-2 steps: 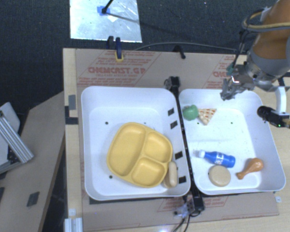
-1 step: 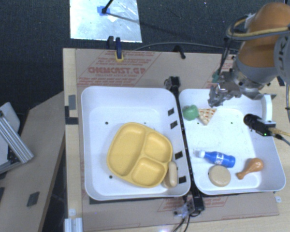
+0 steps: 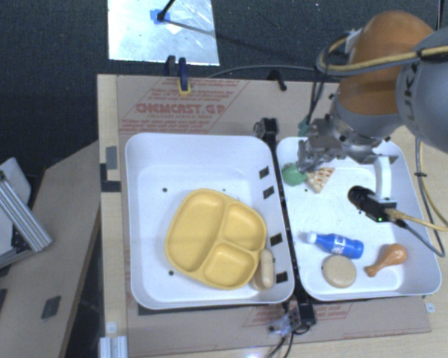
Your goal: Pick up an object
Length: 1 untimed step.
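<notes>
round cookie lies well below jaws; green ball just beside them.

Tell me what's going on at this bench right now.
A grey robot arm reaches in from the right, with its gripper low in the right bin, at that bin's far left corner. It sits right by a green object and a waffle-patterned wedge. Whether it has hold of either cannot be told. Further forward in that bin lie a blue bottle, a round biscuit and a drumstick. A yellow divided plate lies in the left bin.
</notes>
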Motion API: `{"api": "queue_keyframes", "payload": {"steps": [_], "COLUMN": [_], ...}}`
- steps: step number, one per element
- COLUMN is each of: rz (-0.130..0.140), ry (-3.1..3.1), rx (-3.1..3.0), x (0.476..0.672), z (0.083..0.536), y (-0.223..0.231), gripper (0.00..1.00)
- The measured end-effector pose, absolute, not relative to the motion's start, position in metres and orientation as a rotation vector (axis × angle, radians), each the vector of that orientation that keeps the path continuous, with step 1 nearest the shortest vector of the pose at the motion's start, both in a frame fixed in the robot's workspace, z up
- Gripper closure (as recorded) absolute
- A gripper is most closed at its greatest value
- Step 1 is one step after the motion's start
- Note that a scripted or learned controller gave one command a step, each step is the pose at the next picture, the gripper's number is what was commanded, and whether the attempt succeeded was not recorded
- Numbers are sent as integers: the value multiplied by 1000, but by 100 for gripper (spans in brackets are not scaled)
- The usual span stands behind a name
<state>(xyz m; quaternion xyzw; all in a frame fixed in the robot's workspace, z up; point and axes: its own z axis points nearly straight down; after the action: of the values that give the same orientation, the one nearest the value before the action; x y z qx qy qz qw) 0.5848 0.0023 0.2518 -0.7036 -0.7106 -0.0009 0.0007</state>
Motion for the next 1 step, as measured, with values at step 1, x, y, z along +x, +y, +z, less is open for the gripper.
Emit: {"api": "queue_keyframes", "payload": {"steps": [1], "rz": [-3], "ry": [-2231], "rx": [-2210], "x": [573], "z": [251], "y": [53], "gripper": [100]}}
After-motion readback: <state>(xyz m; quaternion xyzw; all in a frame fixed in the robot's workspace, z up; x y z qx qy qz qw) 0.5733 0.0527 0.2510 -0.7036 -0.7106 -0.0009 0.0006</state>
